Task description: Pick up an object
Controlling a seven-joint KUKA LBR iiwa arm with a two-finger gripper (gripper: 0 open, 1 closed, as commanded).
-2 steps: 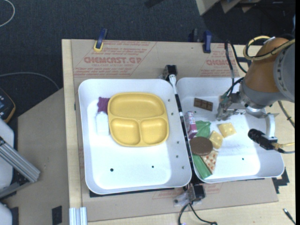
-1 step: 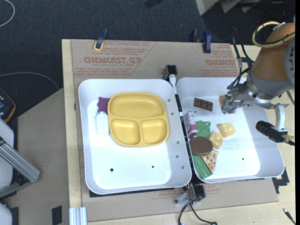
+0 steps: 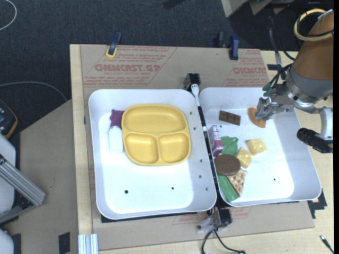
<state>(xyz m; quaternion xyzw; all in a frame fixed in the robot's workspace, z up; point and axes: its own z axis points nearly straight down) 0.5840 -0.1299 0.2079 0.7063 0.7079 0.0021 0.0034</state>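
Nearest, right bin (image 3: pixel 296 192) holds a clutter along its left side: cracker (image 3: pixel 237 181), brown round disc (image 3: pixel 228 164), green packet (image 3: pixel 229 143), two yellow cheese-like chunks (image 3: pixel 250 150), pink wrapper (image 3: pixel 216 139). Left bin (image 3: pixel 143 202) carries a yellow divided plate (image 3: pixel 155 134), with a white bottle (image 3: pixel 115 139) just beside it. Farther back, chocolate bar (image 3: pixel 230 118) lies flat. Fingers (image 3: pixel 264 111) sit low over an orange piece (image 3: pixel 257 121), touching or nearly; can't tell how far open, or if gripped.
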